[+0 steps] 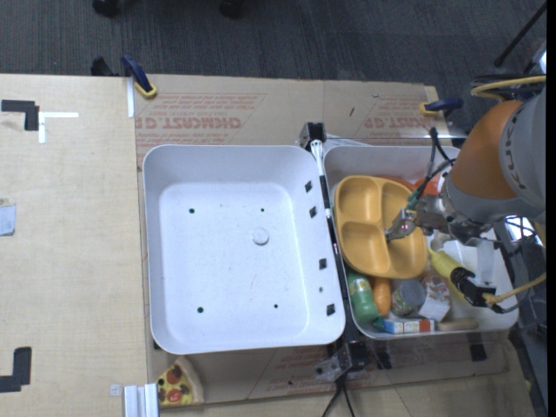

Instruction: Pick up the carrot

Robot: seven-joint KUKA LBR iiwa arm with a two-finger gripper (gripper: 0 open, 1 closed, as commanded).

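1. Camera view looks down on the desk, where a sheet of cardboard lies under two white bins. Its red print sits upside down to us and seems to read "CHEMCAST GP"; the smaller lines are too fine to read.
2. We see a small carton at the 6 o'clock wall of the right bin. It has red, white and blue panels, and its lettering is too small to make out.
3. The carrot lies in the right bin, at 6 o'clock from the yellow divided plate and just beside it.
4. Its long axis runs roughly from 12 to 6 o'clock. We cannot tell which end is the tip.
5. A green bottle lies just beside the carrot at its 9 o'clock, and a round tin sits at its 3 o'clock.
6. The pincer is over the plate's 3 o'clock part, at about 1 o'clock from the carrot and apart from it. We cannot tell whether it is spread or pressed together.
7. The left bin sits at 9 o'clock of the right one, and a toy pizza slice lies on the cardboard at its 7 o'clock corner.
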